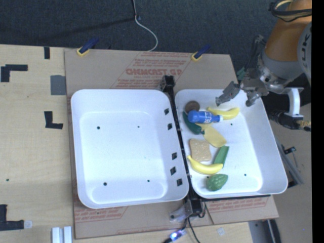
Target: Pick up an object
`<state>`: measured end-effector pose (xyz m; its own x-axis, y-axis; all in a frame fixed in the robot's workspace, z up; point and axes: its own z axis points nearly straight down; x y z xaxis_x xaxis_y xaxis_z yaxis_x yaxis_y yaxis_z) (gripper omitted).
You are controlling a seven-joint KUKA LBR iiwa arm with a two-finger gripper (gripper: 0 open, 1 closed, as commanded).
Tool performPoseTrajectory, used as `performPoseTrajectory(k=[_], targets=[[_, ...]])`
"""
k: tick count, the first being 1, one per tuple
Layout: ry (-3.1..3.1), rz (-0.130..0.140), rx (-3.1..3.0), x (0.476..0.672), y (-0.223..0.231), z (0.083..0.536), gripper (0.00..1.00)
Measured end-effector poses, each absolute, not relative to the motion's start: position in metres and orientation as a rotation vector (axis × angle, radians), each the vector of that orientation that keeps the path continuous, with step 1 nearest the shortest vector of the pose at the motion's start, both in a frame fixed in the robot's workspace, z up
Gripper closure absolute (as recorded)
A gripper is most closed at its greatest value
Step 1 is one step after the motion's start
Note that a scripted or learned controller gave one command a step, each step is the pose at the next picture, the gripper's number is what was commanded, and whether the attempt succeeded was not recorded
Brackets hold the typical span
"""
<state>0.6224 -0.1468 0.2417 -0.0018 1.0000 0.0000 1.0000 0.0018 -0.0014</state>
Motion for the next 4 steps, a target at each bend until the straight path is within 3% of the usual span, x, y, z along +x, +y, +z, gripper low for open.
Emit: performPoseTrajectory(k=[1, 2, 3, 4], targets=[[-2.211, 0.013, -2.215, 0.571, -0.159, 0.144, 0.00], [-2.228, 0.001, -2.210, 0.617, -0.091, 0.085, 0.00], [-2.194, 0.048, -2.205, 0.659, -0.099, 0.082, 0.00], [-2.187, 0.053, -2.205, 0.657, -0.099, 0.091, 1.00]])
